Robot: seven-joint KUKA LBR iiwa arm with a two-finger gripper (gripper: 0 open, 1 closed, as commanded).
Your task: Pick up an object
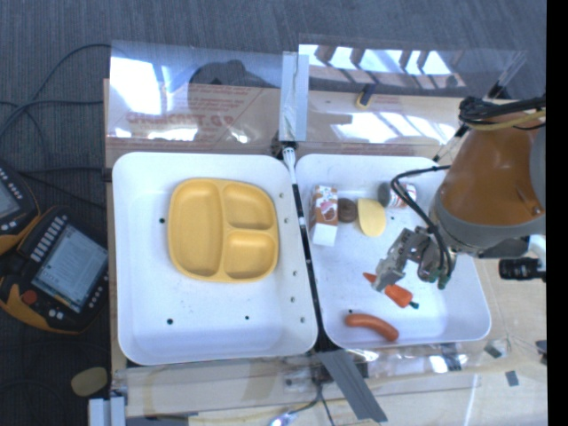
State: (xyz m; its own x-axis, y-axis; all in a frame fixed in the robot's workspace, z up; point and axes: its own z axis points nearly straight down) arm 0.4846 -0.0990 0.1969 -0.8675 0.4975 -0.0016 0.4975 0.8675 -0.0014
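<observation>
On the left, one shallow white plastic bin (pixel 142 327) carries a single yellow three-compartment tray (pixel 222 229), lying flat in its middle and well apart from the arm, so it looks like a drop-off place. The second white bin (pixel 470 322), just beside it, holds the candidates: one brown-and-white packet (pixel 325 213), one dark round piece (pixel 347 209), one pale yellow lemon-like fruit (pixel 372 217), one orange toy carrot (pixel 399 295) and one red sausage (pixel 372 327). The gripper (pixel 397 269) hangs tilted directly above the carrot, probably lined up to take it. Whether its fingers are apart or together, I cannot tell; nothing visibly sits between them.
</observation>
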